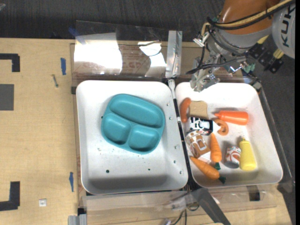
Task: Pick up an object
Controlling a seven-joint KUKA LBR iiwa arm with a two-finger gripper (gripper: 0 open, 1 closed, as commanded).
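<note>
Bins sit side by side: the left bin (pixel 89 168) holds a teal divided tray (pixel 132 122), the right bin (pixel 269 139) a crowded heap, carrots (pixel 214 146), a yellow bottle (pixel 247 155) and an orange sausage (pixel 185 108) touching or nearly so. The gripper (pixel 205 80) hangs above that bin's far left corner, carrying nothing; how wide it is set I cannot tell. Such crowding could make a grab snag two pieces or slip off.

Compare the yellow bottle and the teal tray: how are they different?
The yellow bottle is small and narrow; the teal tray is wide and flat, with three compartments. The bottle lies in the right bin among toy food; the tray lies alone in the left bin. Both rest apart from the end effector.
</note>
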